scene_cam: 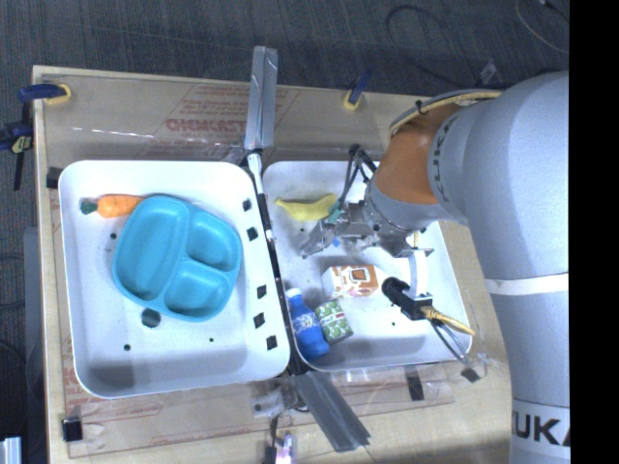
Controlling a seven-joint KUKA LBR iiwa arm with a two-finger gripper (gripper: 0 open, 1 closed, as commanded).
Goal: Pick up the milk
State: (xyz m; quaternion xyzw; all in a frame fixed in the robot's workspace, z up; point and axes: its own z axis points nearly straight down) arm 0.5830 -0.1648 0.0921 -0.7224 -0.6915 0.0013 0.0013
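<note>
Milk carton (353, 280) beside green packet (332, 320), blue bottle (305, 327); banana (305, 207) near spread, empty fingers (314, 243).

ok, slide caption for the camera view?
Pincer over the right bin, between banana and milk carton; blue plate in left bin.

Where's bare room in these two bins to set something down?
Left white bin: the floor strip between the blue divided plastic plate and the near wall is bare. Right white bin is crowded: yellow banana, orange-and-white milk carton, blue bottle, green packet, gripper.
</note>
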